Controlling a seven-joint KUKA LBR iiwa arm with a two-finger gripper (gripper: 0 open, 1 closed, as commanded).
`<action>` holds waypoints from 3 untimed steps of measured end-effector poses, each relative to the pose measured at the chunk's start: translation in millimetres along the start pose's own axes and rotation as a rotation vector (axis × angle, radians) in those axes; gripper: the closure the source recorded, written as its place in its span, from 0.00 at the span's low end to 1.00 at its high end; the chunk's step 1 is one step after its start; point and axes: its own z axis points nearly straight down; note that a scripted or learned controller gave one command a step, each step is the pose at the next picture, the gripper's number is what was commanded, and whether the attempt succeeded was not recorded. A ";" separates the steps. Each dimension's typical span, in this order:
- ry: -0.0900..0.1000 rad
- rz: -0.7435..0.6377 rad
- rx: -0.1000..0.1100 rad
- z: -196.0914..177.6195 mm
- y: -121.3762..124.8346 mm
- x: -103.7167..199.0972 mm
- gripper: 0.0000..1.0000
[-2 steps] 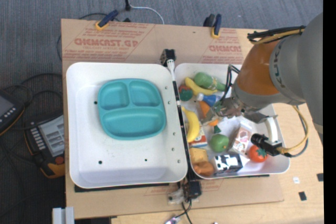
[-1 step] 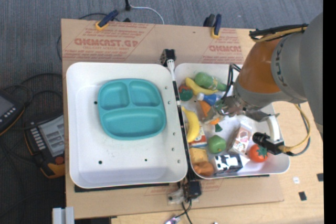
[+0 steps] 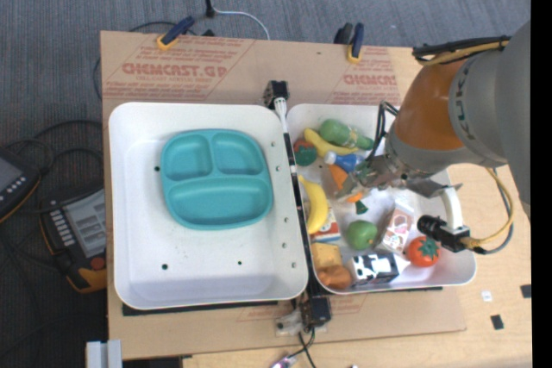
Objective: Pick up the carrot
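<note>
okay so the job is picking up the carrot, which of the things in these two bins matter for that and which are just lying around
Part of the job:
carrot, in the right bin
end effector, low over that bin near the carrot

Just lying about:
teal divided plate in the left bin
banana
tomato
green lime
black-and-white block

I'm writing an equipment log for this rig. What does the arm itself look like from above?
The arm is bulky and rounded, with a grey shell and a broad orange band above the wrist. A yellow cable loops beside it, near a black fitting. Its pincer is dark, small and hard to make out.
</note>
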 end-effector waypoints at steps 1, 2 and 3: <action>0.000 0.000 0.001 -9.2 -0.2 0.2 1.00; -0.001 0.387 0.004 -76.3 32.2 24.3 1.00; -0.002 0.346 0.001 -152.6 86.2 41.8 1.00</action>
